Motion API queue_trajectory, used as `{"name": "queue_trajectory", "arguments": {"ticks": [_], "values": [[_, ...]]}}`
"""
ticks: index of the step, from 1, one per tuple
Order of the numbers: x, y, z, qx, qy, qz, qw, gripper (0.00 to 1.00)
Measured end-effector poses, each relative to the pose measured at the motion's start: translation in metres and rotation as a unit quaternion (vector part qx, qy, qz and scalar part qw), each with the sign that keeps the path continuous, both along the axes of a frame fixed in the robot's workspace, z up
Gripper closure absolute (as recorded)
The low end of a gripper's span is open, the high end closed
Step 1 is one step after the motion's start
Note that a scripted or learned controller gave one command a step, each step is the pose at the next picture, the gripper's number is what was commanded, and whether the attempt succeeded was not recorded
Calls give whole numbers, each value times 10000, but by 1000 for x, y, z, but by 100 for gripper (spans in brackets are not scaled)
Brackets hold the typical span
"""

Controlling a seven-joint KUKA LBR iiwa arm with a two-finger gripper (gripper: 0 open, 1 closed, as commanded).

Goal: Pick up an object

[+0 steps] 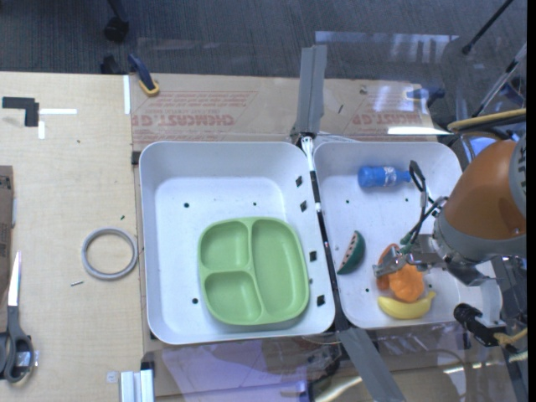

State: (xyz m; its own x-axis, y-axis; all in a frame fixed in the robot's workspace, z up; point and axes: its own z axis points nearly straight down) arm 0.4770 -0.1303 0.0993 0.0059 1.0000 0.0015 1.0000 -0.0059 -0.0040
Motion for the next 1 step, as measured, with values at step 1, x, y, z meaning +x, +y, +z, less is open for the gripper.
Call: {"name": "queue_trajectory", "arguments": {"ticks": [1], "values": [[24, 83, 92, -12, -12, 32, 10000, 100]]}}
